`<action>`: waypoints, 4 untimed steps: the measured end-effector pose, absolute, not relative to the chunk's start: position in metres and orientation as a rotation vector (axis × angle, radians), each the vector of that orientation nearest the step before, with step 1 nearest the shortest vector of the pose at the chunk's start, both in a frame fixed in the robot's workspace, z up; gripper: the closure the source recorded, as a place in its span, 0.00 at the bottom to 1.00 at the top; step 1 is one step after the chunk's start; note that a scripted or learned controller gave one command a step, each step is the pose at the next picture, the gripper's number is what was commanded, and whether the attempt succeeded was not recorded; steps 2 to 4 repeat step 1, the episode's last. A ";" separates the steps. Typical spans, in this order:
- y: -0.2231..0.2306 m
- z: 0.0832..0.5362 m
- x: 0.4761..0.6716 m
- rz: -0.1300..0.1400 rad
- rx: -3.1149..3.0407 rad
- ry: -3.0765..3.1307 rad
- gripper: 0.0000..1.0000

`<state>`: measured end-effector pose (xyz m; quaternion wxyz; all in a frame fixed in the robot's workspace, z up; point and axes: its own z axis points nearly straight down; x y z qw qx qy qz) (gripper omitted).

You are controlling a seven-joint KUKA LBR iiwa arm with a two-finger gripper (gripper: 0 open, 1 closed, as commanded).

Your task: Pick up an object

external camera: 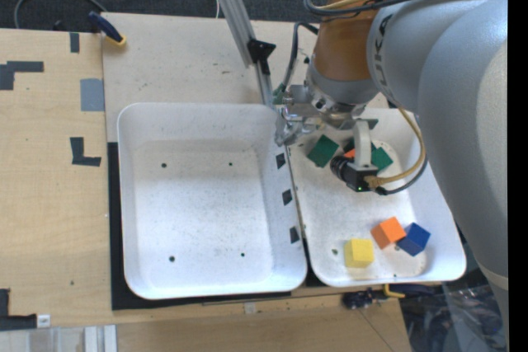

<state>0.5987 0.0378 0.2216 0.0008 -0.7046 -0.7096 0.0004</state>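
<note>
My gripper (289, 126) hangs low over the far left corner of the right bin (330, 214), close to the wall between the two bins. A green block (323, 151) lies just to its right, apart from it. A second green block (381, 157) lies further right, partly hidden by the wrist, with a small red-orange piece (350, 152) showing beside it. Near the bin's front lie a yellow block (359, 253), an orange block (388, 232) and a blue block (415, 239). I see nothing between the fingers.
The left bin (198, 202) sits beside the right one and shares the raised divider (289, 202). A slanted grey metal bar (235, 8) runs down to the bins' far edge. The big arm body covers the right bin's far right side.
</note>
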 end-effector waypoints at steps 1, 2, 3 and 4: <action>0.086 0.215 0.606 0.002 -2.213 -2.227 1.00; 0.086 0.215 0.606 0.002 -2.213 -2.227 1.00; 0.086 0.215 0.606 0.002 -2.213 -2.227 1.00; 0.086 0.215 0.606 0.002 -2.213 -2.227 1.00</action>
